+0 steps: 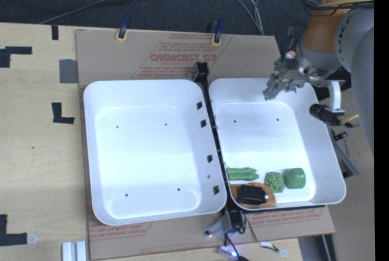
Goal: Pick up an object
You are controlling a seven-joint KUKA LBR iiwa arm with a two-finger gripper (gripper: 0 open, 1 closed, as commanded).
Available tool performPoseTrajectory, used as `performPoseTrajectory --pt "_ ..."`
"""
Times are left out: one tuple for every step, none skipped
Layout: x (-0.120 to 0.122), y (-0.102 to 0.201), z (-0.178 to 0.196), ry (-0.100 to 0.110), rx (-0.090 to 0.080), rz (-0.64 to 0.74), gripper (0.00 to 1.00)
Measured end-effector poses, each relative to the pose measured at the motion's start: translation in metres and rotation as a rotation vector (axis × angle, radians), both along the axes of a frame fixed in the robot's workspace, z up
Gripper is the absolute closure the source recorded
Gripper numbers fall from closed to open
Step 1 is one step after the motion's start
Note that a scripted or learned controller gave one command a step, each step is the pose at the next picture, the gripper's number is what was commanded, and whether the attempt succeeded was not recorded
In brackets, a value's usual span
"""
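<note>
Item: pick attempt, approach stage — nothing lifted yet.

Gripper [272,90] sits at the upper right of the frame, over the far rim of the right bin [316,132]; whether it is spread or closed cannot be told at this size, and no object is seen in it. Candidate objects lie clustered at the lower edge of the right bin, well apart from the gripper: long green piece [242,174], knobbly green piece [273,181], round green piece [295,178], black item [251,194] resting on an orange piece [268,199]. Left bin [146,150] adjoins. Judged next need: travel toward frame bottom, then descend over one piece, the round green one standing clearest of its neighbours.
</note>
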State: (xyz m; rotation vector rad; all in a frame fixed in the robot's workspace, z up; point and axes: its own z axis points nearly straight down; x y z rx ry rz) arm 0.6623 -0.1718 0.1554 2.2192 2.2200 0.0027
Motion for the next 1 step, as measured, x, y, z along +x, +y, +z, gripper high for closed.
performPoseTrajectory --pt "0.0009 0.0 0.0517 -0.001 0.0 0.0 1.0"
